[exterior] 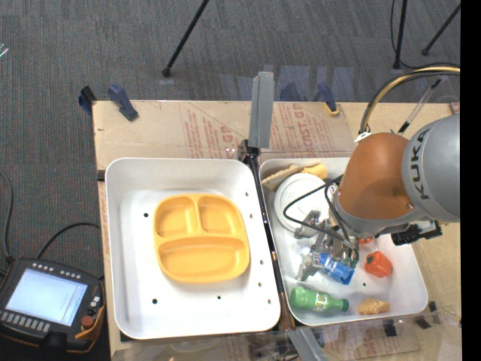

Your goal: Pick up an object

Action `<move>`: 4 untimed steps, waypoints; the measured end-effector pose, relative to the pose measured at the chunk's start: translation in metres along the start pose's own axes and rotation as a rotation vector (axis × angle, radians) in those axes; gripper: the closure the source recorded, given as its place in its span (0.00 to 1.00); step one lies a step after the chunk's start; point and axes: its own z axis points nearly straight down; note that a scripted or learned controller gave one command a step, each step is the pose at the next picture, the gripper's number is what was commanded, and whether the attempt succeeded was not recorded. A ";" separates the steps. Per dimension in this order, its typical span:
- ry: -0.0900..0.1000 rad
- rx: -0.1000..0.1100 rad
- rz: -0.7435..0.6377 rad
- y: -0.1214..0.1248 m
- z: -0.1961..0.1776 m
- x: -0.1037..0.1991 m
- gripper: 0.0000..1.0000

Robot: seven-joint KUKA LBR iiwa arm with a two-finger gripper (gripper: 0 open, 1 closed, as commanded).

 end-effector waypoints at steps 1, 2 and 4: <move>-0.011 0.002 -0.095 -0.013 -0.003 0.033 0.00; 0.000 0.002 -0.196 -0.079 -0.001 -0.006 0.00; -0.001 0.003 -0.296 -0.091 -0.001 -0.047 0.00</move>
